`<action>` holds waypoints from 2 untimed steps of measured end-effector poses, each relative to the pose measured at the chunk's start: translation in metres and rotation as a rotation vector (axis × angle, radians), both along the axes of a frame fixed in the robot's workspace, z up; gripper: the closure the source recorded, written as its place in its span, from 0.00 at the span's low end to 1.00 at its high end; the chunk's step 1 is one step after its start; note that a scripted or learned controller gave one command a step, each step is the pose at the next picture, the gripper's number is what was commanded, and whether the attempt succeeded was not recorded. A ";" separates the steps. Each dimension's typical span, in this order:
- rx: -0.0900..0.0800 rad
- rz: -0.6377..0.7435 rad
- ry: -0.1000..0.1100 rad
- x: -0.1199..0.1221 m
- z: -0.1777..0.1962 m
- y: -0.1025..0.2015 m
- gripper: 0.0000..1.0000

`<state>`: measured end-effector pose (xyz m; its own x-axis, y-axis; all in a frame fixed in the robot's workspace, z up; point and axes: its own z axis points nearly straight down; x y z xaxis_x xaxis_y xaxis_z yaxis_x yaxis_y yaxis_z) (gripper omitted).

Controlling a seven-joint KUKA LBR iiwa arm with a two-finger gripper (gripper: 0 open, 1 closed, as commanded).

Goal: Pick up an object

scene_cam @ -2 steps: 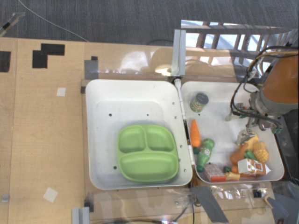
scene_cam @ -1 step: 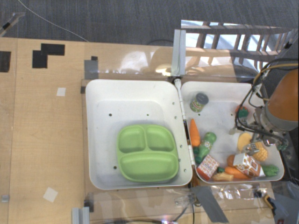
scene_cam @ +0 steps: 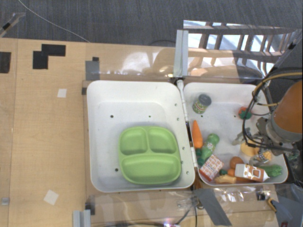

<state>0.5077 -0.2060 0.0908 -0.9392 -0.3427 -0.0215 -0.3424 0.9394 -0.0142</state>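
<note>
Gripper (scene_cam: pixel 250 142): we cannot tell its finger state.
Yellow piece (scene_cam: pixel 247 149): directly beneath it.
Carrot (scene_cam: pixel 197 134): well leftward.

Bright, even light falls from overhead, and shadows are soft and faint. The two shallow white plastic bins (scene_cam: pixel 137 96) look nearly washed out, with a dim shade under the green divided plastic plate (scene_cam: pixel 149 154). Glare streaks the clear panel (scene_cam: pixel 137 63) at the far side. The arm's orange band (scene_cam: pixel 289 109) at right is slightly blurred.
</note>
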 end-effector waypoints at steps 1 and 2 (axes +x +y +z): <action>0.006 0.072 0.005 0.058 0.000 0.078 0.00; 0.005 0.002 0.011 0.146 0.008 0.044 0.00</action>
